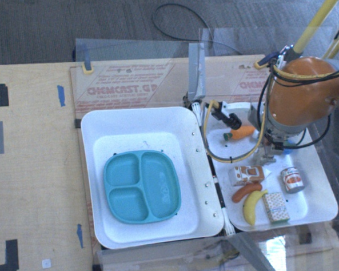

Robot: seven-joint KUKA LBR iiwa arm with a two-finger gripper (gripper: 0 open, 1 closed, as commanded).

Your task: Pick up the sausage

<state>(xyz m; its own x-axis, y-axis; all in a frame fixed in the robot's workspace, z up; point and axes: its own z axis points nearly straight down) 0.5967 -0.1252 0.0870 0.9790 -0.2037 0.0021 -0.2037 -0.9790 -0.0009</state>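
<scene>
The sausage [247, 192] is lying in the right bin [325, 205], just above the banana [252, 206] and below a small carton [249, 173]. The gripper [269, 153] is hanging near, above the carton; whether it is open I cannot tell. A carrot [241, 133] is lying farther up.

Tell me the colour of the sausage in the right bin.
Reddish-orange; the sausage shows in the camera view, beside the yellow banana.
</scene>
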